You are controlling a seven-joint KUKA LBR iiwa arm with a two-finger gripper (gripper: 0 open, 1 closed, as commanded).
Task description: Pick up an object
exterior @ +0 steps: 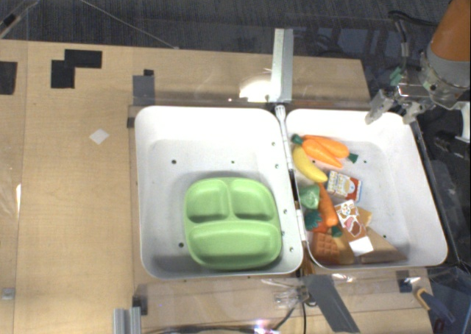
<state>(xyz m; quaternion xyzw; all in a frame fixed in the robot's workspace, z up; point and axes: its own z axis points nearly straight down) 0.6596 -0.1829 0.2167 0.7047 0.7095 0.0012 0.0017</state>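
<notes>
Hovering gripper (391,107): at the far right corner of the right bin (423,178), above its rim; fingers spread apart with nothing between them
Arm: grey with an orange band (452,31), entering from the right
Objects to pick: a heap of toy food against the right bin's left wall, well apart from the jaws, down and to their left
Nearest to the jaws: carrots (326,148); just beside them a banana (308,165)
Further from the jaws: small carton (344,186), green piece (308,196), waffle-like piece (329,247) at the near end
Left bin (169,141): beyond the heap from the jaws; bears a green divided plate (232,222)
</notes>
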